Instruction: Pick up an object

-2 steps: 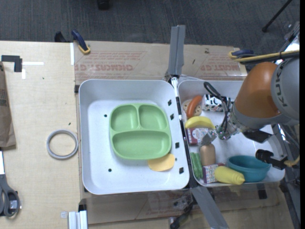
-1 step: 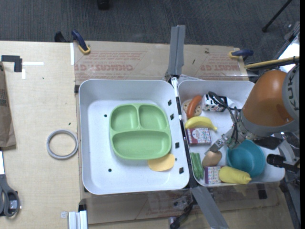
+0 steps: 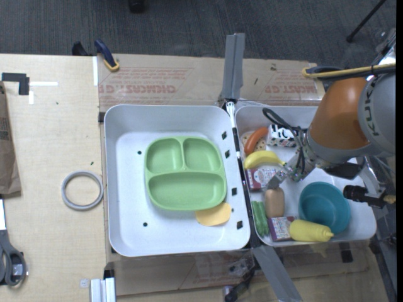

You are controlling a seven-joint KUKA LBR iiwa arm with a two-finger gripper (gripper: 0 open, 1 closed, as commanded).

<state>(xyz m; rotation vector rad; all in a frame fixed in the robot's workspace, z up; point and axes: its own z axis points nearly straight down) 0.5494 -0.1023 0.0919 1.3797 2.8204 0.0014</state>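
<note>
While the arm (image 3: pixel 343 115) reaches over the right bin (image 3: pixel 368 228), its gripper (image 3: pixel 277 180) hangs just above a tan block (image 3: pixel 274 203), beside a banana (image 3: pixel 263 160) and teal bowl (image 3: pixel 324 207); whether it grasps anything cannot be told.

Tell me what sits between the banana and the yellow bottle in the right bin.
The camera view shows a tan, bread-like piece between banana and yellow bottle.
</note>
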